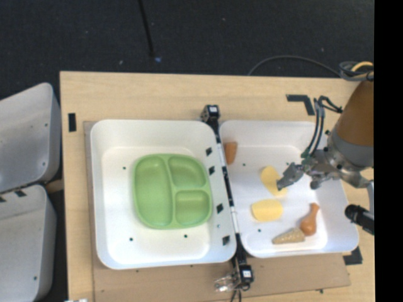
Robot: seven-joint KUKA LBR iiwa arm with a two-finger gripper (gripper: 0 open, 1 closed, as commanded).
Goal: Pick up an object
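The grey two-finger gripper (291, 177) reaches in from the 3 o'clock side, under the orange band of the arm (357, 115). It hangs over the right shallow white bin (252, 134). Whether the gripper is apart or together I cannot tell.

Just beside its tip, at its 9 o'clock, lies a pale yellow rounded piece (270, 179); I cannot tell if they touch. At 6 o'clock from this piece lies a yellow block like a piece of cheese (267, 210), a little apart. At 5 o'clock from the gripper there is an orange-brown piece shaped like a chicken leg (310, 219), and just beside it, toward 7 o'clock, a beige cone with rough surface (288, 236). A small orange object (230, 151) rests at the left wall of this bin, near 10 o'clock, well apart from the gripper.

The left shallow white bin (107, 168) bears a light green plastic tray with three compartments (171, 190). Black cables (318, 121) run along the arm.
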